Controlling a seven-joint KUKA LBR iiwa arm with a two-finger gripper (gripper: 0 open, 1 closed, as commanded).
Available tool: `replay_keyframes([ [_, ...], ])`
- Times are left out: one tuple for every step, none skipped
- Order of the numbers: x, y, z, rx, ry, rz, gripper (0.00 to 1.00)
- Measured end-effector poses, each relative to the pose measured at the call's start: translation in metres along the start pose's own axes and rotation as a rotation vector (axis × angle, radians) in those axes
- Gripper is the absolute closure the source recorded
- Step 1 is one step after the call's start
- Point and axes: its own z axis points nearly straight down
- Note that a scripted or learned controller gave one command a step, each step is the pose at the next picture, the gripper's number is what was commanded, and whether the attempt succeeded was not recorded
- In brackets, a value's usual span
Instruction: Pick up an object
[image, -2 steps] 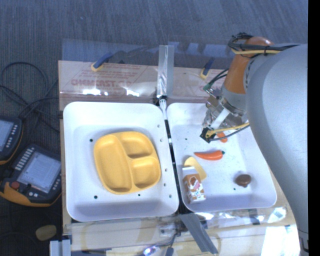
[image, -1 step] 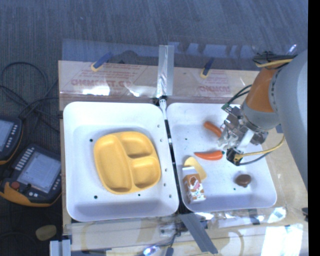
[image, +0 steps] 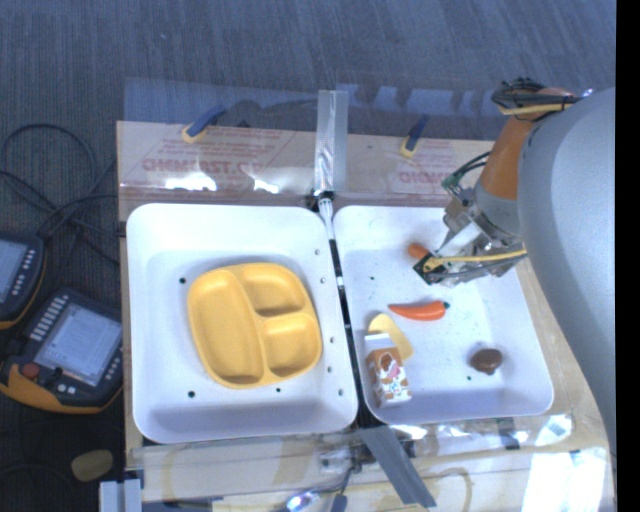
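A yellow plate (image: 255, 322) with three compartments is laid flat in the middle of the left bin (image: 160, 400). In the right bin (image: 520, 395), an orange pepper (image: 418, 311) is laid crosswise near the middle, and a small printed carton (image: 388, 378) is found toward the near left corner, touched by a pale yellow piece (image: 394, 333). A brown lump (image: 487, 360) is seen by the right wall, and a small orange piece (image: 417, 250) toward the far side.

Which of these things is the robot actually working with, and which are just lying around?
Part of the job: gripper; right bin; in it, orange pepper, small carton, brown lump.

Likely just lying about: yellow plate in left bin; handheld controller and cables on the floor.
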Motion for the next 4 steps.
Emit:
replay_keyframes([
  [-0.007,0.047,-0.027,-0.001,-0.001,0.341,1.00],
  [0.019,0.058,-0.021,-0.001,0.000,0.334,1.00],
  [0.019,0.058,-0.021,-0.001,0.000,0.334,0.00],
  [0.044,0.013,0.065,-0.003,0.005,0.324,0.00],
])
